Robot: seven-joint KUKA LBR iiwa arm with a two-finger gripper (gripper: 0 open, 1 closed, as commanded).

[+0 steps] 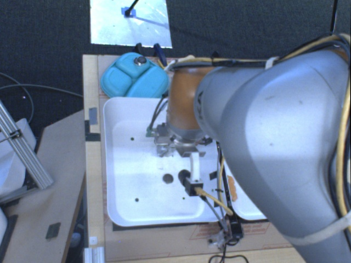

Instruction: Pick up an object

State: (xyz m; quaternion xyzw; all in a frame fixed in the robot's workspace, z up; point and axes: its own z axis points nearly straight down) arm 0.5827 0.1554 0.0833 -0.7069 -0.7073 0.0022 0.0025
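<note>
Tool (174, 147) is seen low over the white bin (129, 163) (its state cannot be told); the wooden bench (93, 163) is surrounded by what seems dark carpet (44, 48).

You get bright, even light from above. The white bin (126, 201) is nearly washed out, with only a soft shadow on its bottom below the tool (178, 152). The silvery sheet (129, 15) at the top glares. The arm (285, 141), close to the lens, looks soft, with a broad pale sheen; the dark carpet (44, 32) is grainy.
</note>
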